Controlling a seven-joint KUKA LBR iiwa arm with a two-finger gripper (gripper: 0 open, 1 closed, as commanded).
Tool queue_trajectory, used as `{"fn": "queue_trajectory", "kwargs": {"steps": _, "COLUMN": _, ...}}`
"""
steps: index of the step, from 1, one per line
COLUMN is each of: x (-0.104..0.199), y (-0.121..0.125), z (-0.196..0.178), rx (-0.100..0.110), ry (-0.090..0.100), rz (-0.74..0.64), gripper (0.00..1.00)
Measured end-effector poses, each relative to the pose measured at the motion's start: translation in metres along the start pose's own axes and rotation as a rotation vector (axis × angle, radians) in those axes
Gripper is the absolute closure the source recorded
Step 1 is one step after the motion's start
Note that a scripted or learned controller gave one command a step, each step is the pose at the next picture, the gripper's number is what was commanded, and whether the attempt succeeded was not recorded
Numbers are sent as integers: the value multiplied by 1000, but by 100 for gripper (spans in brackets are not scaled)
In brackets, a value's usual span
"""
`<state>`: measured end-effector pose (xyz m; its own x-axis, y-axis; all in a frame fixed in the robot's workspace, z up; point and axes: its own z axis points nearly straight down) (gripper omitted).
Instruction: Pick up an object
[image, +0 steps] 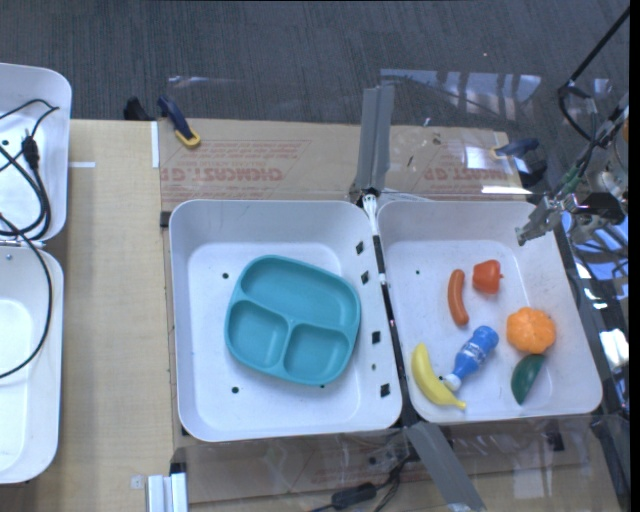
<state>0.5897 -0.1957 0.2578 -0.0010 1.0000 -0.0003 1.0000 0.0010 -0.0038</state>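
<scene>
From the camera above, two white bins sit side by side on the worktop (110, 300). The left white bin (200, 400) holds one teal plastic plate with three parts (293, 320). The right white bin (420, 245) holds six toys, one of each. There is a long orange sausage (457, 297), a small red pepper (487, 276), a round orange fruit (530, 330), a dark green pod (526, 378), a yellow banana (436, 378) and a little blue and white bottle (472, 354).

All six look like light toy pieces, likely smooth and a bit slippery. The round orange fruit could roll, so grab it across its middle. The sausage lies apart from the rest and is thin, so it looks like the easiest pick, pinched across its middle. The banana and bottle lie touching, which makes them harder.

The hand (545, 215) is by the far right corner of the right bin, above the rim. I cannot tell how it is set, and nothing shows in it.
</scene>
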Motion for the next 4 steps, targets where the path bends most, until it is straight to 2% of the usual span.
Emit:
{"fn": "queue_trajectory", "kwargs": {"steps": 1, "x": 54, "y": -9, "z": 94, "rx": 1, "ry": 0, "rz": 0, "gripper": 0}}
{"fn": "queue_trajectory", "kwargs": {"steps": 2, "x": 82, "y": -14, "z": 168, "rx": 0, "ry": 0, "rz": 2, "gripper": 0}}
{"fn": "queue_trajectory", "kwargs": {"steps": 3, "x": 81, "y": -15, "z": 160, "rx": 2, "ry": 0, "rz": 6, "gripper": 100}}
{"fn": "queue_trajectory", "kwargs": {"steps": 4, "x": 136, "y": 36, "z": 67, "rx": -1, "ry": -1, "rz": -1, "gripper": 100}}
